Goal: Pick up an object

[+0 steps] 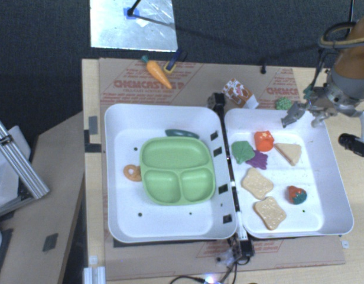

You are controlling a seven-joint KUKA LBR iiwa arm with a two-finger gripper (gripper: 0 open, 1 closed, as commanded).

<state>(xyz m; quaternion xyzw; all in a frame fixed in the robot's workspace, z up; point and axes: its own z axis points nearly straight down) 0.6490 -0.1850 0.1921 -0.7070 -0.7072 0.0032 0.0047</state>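
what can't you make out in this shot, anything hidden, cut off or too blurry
- Dark green thing, camera view: the green divided plate covers most of it, so its shape is unclear.
- Arm, camera view: cut off by the right edge above the orange band.
- Claw, camera view: small and blurred over the right bin; it looks open with nothing between its fingers.
- Packet behind the bins, camera view: print too small to read.
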